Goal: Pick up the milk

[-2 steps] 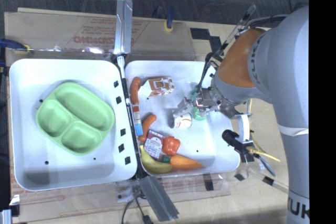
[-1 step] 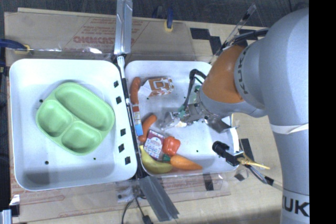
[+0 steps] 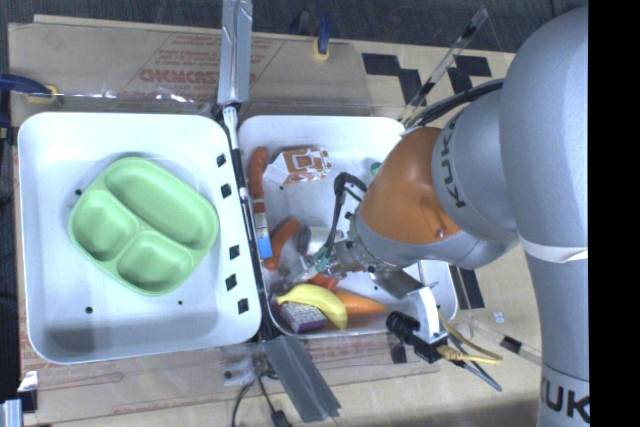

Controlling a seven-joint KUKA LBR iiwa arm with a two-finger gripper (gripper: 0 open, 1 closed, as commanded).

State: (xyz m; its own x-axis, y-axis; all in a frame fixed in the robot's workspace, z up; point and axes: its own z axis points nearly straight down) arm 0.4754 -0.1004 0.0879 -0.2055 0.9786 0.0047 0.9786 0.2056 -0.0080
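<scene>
From my remote station I see the arm (image 3: 470,185) reaching in from the right and bending low over the right bin (image 3: 300,127), its orange band (image 3: 405,190) hanging above the bin's middle. The wrist covers the gripper (image 3: 335,255), so whether the jaws are released or clenched I cannot tell. The milk (image 3: 303,165), a small white carton with orange print, lies at the bin's far side, just beside a sausage (image 3: 259,171) along the left wall and apart from the wrist. At the near end lie a banana (image 3: 318,301), a carrot (image 3: 362,304) and a purple packet (image 3: 303,318), close together. In the left bin (image 3: 40,215) rests a green divided plate (image 3: 143,223). Both bins sit side by side on the tabletop (image 3: 130,65).
</scene>
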